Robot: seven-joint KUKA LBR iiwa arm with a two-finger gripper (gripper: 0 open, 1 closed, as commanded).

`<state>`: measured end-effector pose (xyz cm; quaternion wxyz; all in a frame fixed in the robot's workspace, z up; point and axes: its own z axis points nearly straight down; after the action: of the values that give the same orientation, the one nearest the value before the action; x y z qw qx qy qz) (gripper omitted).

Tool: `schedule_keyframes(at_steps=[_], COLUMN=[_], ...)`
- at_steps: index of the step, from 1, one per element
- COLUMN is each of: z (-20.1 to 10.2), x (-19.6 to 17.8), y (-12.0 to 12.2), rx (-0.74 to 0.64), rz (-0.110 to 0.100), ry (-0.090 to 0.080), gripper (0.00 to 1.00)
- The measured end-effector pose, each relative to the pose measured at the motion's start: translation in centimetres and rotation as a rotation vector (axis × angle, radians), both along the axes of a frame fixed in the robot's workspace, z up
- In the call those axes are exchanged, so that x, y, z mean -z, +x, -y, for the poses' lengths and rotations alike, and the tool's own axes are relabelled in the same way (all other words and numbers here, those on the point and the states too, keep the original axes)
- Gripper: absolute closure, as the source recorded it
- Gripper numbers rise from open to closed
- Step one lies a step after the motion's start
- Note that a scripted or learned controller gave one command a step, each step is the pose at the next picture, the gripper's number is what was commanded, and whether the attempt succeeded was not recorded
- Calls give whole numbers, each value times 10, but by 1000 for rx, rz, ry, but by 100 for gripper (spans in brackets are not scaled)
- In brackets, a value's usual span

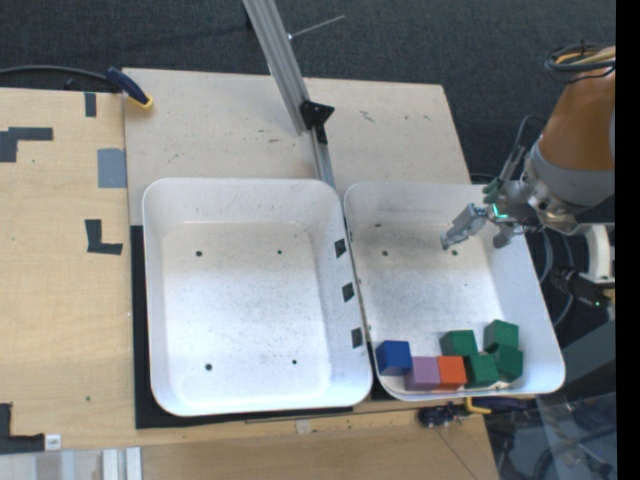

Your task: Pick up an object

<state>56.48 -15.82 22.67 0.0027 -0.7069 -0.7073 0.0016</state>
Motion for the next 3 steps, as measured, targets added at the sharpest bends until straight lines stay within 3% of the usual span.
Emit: schedule_keyframes(at_steps=[1,3], z=[0,-8], x=[-3,121], y=[1,7], rx=[-1,-1], rz=[5,-1], ry=[-1,-1], gripper=[0,0])
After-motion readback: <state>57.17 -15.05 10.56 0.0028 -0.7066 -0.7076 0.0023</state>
